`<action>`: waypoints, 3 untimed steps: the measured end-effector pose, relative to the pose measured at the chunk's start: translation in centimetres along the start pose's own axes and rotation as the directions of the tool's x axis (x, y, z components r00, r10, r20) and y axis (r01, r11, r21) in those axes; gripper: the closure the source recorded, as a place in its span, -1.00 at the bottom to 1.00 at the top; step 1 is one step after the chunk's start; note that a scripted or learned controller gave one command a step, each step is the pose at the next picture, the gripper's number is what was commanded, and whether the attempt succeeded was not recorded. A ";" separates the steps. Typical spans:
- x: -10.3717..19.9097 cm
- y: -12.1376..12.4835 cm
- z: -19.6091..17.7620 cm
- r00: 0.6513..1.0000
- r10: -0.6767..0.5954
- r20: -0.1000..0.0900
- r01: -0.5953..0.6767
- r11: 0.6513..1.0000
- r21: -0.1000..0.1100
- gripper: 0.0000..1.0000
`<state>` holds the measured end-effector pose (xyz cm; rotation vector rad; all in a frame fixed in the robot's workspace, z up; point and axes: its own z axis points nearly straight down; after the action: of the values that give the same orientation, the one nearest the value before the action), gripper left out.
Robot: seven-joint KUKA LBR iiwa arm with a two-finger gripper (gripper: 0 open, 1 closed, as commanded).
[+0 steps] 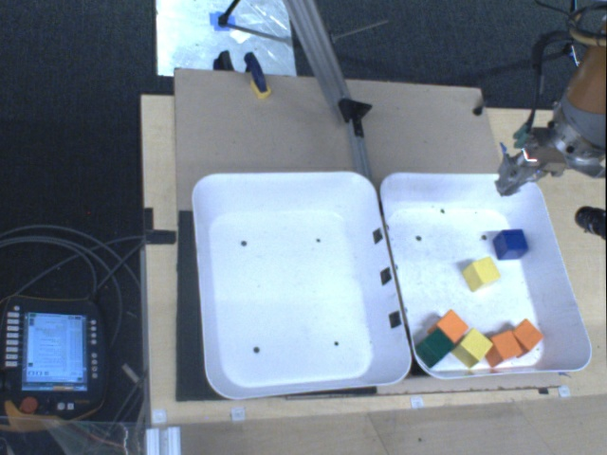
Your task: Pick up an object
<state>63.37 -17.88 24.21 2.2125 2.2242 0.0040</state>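
The right white bin (550, 254) holds several small cubes. A blue cube (510, 244) lies near its far right side, and a yellow cube (481, 273) sits just in front of it. Along the near edge cluster an orange cube (451, 326), a dark green cube (434, 348), another yellow cube (471, 347) and two orange cubes (515, 340). My gripper (512, 173) hangs over the bin's far right corner, above and behind the blue cube, with nothing seen between its fingers.
The left white bin (204, 254) stands beside the right one. A slanted metal pole (318, 41) crosses the board behind the bins. A teach pendant (52, 354) with cables lies at the far left.
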 end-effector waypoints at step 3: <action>15.1 -4.9 0.2 1.000 -0.004 -0.003 0.004 1.000 0.006 1.00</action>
<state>58.39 -2.79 23.95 2.2127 2.2334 0.0007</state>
